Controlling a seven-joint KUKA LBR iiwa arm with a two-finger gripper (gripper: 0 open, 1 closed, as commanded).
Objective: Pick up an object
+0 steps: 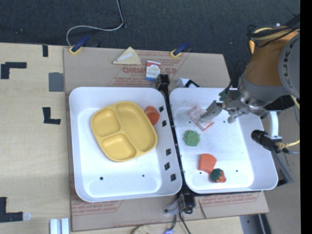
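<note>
1. The left bin (83, 179) held a yellow sectioned plate (124, 130) lying at a slant near its middle.
2. A red-orange item (153, 115) lay just beside the plate's right edge, close to the divider between the bins.
3. A small box (153, 71) stood on the surface behind the bins, with a pale wedge (127, 56) to its left.
4. The right bin (243, 179) held a pink-and-white packet (201, 118) near its back, a green ball (191, 138) in front of it, an orange cup (207, 162) nearer the front, and a red-and-green piece (217, 176) touching that cup.
5. The gripper (212, 111) hung over the right bin's back, its tip right beside the packet. Whether the jaws were wide or narrow could not be told.
</note>
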